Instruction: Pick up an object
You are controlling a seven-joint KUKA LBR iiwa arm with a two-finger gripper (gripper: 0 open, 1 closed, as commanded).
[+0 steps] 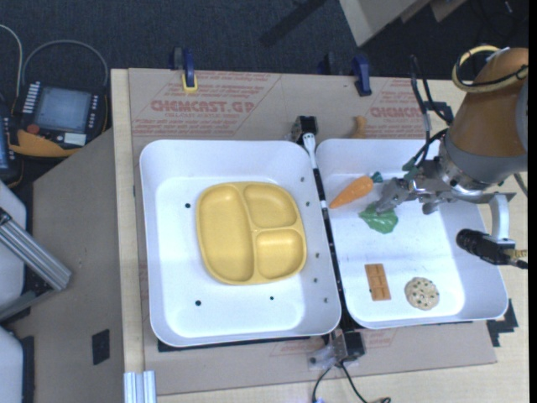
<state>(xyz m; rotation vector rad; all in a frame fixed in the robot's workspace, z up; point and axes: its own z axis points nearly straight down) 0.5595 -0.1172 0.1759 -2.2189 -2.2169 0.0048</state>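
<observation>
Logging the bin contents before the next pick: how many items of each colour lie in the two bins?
Yellow: 1, divided plate
Orange: 2, carrot, wafer
Green: 1, leafy piece
Tan: 1, cookie
Total: 5

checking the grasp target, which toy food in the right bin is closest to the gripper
The green leafy piece, right at the gripper; carrot, cracker and cookie lie farther off.

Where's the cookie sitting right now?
The cookie lies in the right bin, near its front edge in the camera view, just right of the orange wafer and well below the gripper and the green piece.
</observation>
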